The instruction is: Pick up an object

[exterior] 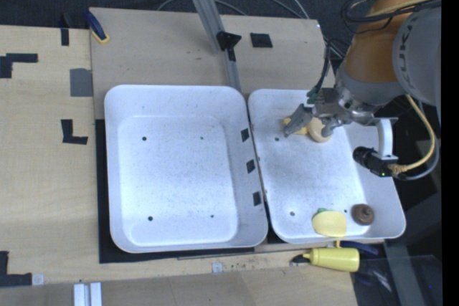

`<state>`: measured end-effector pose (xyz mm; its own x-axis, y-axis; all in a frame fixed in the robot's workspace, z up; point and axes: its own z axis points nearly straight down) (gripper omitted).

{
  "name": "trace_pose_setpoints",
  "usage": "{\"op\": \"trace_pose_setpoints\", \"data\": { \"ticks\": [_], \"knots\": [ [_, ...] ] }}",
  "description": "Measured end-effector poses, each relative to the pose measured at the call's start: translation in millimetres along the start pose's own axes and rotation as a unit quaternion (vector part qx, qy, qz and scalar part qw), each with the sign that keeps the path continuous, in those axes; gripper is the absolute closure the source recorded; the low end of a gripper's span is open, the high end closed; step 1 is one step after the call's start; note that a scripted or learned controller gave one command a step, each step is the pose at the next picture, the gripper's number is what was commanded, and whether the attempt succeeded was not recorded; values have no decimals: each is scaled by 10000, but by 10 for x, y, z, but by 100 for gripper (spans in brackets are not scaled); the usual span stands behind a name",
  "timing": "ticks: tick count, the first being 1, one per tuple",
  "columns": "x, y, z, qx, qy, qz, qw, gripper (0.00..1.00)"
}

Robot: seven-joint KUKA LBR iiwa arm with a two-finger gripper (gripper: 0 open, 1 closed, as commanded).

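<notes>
Now we see the gripper (pixel 310 127) low over the far end of the right bin (pixel 315 183), its fingers spread wide around a tan lump (pixel 318 131) — nothing looks pinched between them. At that bin's near end lie a yellow piece (pixel 330 223) and, just beside it, a brown disc (pixel 363 214) — well apart from the gripper. We also see the left bin (pixel 172 168) alongside.
</notes>
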<state>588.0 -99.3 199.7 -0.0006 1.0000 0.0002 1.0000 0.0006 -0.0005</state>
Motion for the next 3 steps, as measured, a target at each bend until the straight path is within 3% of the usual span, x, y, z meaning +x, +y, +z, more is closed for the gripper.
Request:
{"op": "trace_pose_setpoints", "data": {
  "ticks": [1, 2, 3],
  "knots": [
    [3, 0, -99, 1, 1, -2, 10000, 100],
    [623, -380, 120, 13, 5, -20, 10000, 100],
    [1040, -911, 112, 12, 3, -11, 10000, 100]
  ]
}}
